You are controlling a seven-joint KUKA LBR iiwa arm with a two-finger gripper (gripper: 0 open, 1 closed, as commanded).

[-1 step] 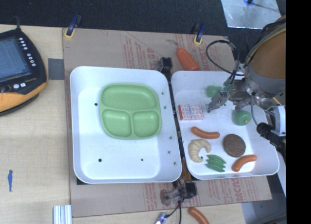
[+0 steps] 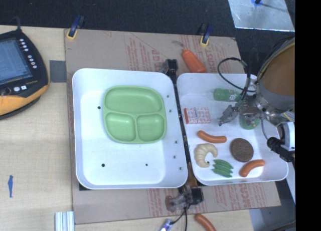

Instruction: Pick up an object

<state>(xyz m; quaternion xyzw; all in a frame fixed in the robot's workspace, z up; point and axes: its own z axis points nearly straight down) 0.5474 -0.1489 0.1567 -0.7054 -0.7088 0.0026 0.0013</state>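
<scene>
Dark floor borders a wooden worktop [image 2: 35, 165] carrying two white bins. Left bin [image 2: 85, 140] holds a green divided plate [image 2: 134, 113]. Right bin [image 2: 193, 87], the landmark, holds the small items: a brown round cookie [image 2: 242, 149], a croissant [image 2: 205, 154], a sausage [image 2: 211, 137] near its centre, green pea pods [image 2: 222, 167]. Gripper [image 2: 224, 118] hangs above the bin's middle, fingers apart, nothing between them. Picking appears not yet done; the sausage lies just below-left of the gripper, likely nearest candidate.
</scene>
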